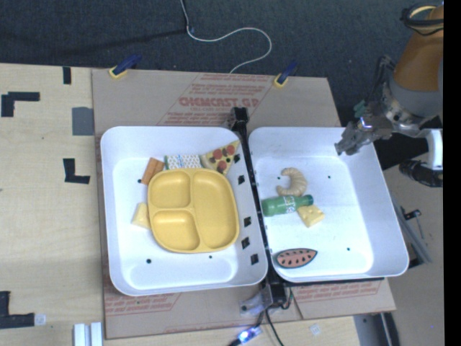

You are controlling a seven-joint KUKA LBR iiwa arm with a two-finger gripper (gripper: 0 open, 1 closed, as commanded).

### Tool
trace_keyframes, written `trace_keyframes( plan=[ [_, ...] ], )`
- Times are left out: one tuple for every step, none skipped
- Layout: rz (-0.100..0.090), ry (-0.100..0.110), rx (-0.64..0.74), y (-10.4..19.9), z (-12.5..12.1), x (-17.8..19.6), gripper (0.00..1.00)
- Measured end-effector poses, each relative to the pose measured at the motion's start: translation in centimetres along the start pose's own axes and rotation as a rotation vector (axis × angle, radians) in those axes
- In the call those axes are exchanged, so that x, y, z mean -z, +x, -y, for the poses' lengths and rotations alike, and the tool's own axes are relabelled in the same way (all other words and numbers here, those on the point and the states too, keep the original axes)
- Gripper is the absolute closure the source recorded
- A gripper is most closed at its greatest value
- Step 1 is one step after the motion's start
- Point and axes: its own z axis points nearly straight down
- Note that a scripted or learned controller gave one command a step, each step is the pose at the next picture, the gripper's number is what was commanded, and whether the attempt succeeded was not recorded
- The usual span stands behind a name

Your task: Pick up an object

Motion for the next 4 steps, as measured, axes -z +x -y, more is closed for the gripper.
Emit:
trace_keyframes(
  plan=[
    [-0.001, 0.003, -0.001, 3.2, 3.7, -1.3, 1.0],
    [-0.002, 0.001, 0.001, 7.3, 7.4, 0.0, 1.0],
    [0.0, 0.003, -0.002, 9.5, 10.5, -1.6, 1.0],
    [0.0, -0.001, -0.001, 9.0, 9.2, -0.4, 1.0]
  ],
)
